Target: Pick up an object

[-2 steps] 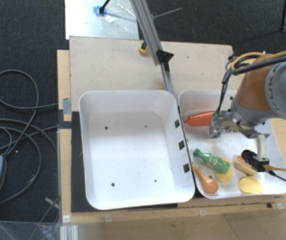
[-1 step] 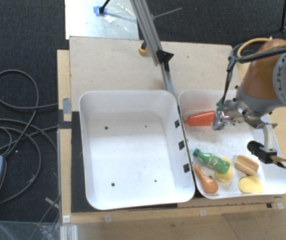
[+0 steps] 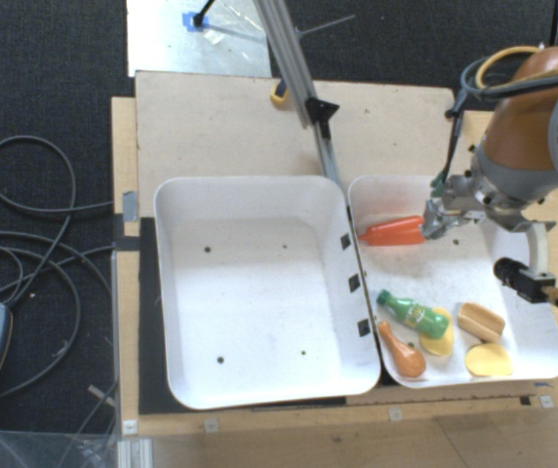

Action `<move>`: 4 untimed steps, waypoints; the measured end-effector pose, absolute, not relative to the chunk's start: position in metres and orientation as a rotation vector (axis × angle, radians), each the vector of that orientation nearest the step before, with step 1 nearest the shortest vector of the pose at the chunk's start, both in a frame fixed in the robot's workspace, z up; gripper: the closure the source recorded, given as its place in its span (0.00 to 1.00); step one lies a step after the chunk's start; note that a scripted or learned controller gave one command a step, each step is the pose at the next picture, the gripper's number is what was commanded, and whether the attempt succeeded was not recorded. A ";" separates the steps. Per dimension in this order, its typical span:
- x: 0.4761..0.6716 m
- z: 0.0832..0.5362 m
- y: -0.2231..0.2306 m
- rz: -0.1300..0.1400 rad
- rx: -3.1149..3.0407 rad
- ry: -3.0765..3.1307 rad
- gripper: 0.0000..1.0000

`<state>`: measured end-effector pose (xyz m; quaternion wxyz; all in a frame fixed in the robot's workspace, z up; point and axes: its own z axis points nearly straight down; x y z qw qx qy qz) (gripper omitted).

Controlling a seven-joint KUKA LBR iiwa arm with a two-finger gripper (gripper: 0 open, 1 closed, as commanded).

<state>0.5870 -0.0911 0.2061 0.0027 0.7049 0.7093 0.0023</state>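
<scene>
On the counter (image 3: 211, 125), I see the tool (image 3: 435, 218) at the carrot's (image 3: 392, 231) end in the right bin (image 3: 542, 359), grip state unclear; a shallow end-grasp could slip.

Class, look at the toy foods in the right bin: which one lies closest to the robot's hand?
The orange carrot, lying alone at the bin's far end with its tip at the hand; the others cluster near the front edge.

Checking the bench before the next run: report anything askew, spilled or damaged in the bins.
Nothing stands out. The carrot, green bottle and other toy food lie loose inside the right bin, none spilled or broken.
</scene>
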 end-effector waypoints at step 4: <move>0.530 0.239 0.059 0.004 2.211 2.234 1.00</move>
